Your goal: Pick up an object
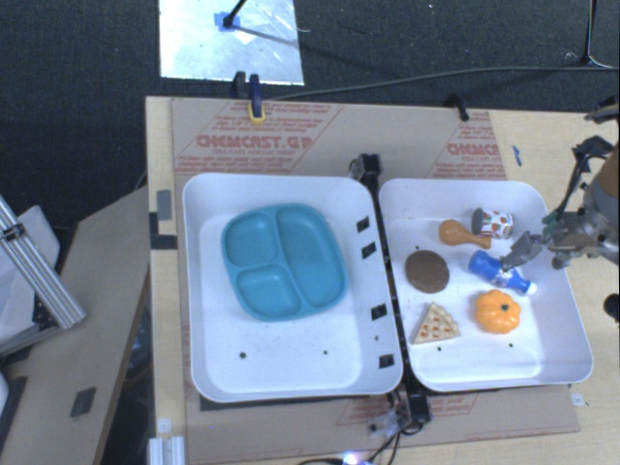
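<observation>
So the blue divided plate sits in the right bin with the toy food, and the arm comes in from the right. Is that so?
Not quite. The camera view shows the blue plate alone in the left bin. The toy food, such as the pumpkin, the pizza slice and the brown cookie, lies in the right bin. The arm does come in from the right.

Both white bins (291,381) look like smooth, slightly glossy plastic, as does the teal divided plate (284,260). The surface (116,260) beneath seems matt pale wood, covered by printed brown paper (329,134). At twelve o'clock lies a shiny, crinkled foil-like sheet (232,27).
</observation>
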`<state>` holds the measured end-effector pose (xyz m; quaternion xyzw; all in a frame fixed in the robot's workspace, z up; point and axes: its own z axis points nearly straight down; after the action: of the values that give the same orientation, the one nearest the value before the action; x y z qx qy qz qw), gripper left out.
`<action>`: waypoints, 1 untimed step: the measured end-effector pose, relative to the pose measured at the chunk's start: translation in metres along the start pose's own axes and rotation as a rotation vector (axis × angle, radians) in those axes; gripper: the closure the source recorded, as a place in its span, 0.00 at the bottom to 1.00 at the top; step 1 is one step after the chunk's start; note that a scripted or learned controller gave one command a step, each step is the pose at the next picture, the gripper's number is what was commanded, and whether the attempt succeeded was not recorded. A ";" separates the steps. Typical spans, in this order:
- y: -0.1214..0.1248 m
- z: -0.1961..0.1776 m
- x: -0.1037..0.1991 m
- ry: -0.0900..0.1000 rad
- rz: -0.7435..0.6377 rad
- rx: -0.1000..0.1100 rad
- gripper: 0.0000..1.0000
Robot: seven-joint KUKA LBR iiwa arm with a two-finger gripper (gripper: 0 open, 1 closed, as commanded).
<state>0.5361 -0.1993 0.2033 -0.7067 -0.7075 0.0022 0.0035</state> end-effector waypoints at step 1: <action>0.003 -0.005 0.000 -0.002 -0.003 -0.010 0.00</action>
<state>0.5387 -0.1991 0.2081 -0.7058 -0.7084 -0.0004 -0.0008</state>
